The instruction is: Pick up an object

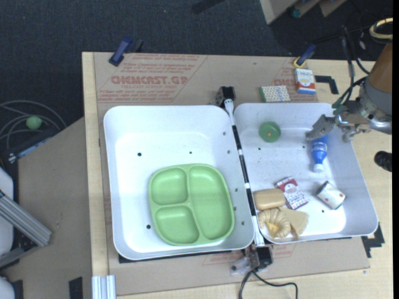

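The gripper (324,129) hangs over the far right part of the right bin (355,185), its grey metal fingers slanting down-left; whether they are spread or pressed together I cannot tell. Just below it lies a small blue bottle (318,152) with a white cap, near or touching the fingers — not visibly between them. The arm (380,98) comes in from the right edge, grey and rounded, with cables looping behind it.

Further left in the same bin sits a round green disc (269,131). At the near end lie a red-and-white patterned card pack (292,192), a tan rounded block (269,199) like a sponge, a pale crumpled lump (282,222) and a small white cup (331,195) tipped on its side.

The left bin (124,167), smooth white plastic with rounded corners, holds a glossy green tray (190,203) with three compartments.

Both bins rest on a brown cardboard sheet (149,76) printed in red, on a pale wooden surface (50,167). Blue clips (122,51) pin the far edge. Beyond lies dark carpet (93,11).
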You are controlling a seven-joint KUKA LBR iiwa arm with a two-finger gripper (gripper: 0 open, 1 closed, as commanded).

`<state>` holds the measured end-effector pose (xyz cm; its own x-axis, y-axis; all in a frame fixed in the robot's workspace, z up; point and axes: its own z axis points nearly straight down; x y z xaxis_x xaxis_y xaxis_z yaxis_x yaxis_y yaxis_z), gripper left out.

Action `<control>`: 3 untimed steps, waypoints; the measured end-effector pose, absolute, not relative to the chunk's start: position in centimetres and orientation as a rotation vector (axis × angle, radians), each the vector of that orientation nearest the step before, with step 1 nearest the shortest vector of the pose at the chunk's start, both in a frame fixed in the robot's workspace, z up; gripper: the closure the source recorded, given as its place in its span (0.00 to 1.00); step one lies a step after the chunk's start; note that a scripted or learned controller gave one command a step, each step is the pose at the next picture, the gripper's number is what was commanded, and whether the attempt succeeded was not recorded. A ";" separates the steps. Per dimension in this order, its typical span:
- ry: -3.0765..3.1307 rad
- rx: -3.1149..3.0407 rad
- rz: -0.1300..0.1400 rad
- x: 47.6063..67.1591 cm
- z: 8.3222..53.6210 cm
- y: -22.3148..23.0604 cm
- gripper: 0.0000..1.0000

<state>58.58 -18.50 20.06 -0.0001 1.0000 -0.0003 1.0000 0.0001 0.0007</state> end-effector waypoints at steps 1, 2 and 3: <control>2.233 2.225 0.006 60.6 9.1 -21.9 0.00; 2.225 2.219 0.003 60.7 10.3 -22.2 1.00; 2.229 2.220 0.003 62.4 9.4 -10.9 1.00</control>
<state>62.43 -10.89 9.41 -0.0039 1.0000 0.0043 1.0000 0.0039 -0.0017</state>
